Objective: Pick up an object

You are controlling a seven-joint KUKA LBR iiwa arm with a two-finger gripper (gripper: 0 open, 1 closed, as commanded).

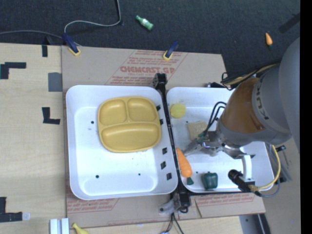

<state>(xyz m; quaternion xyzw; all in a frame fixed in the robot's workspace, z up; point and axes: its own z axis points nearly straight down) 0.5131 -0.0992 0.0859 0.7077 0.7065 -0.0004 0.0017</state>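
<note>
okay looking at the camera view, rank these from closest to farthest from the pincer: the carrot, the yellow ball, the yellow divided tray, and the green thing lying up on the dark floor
Measured from the pincer in the right bin:
1. Carrot, just below and to its left, by the divider.
2. Yellow ball, up in the right bin's top-left corner.
3. Yellow divided tray, across the divider in the left bin.
4. Green object, far up on the dark floor, beyond the cardboard.

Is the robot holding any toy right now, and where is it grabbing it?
I cannot tell. The gripper sits low in the right bin near the carrot.
</note>
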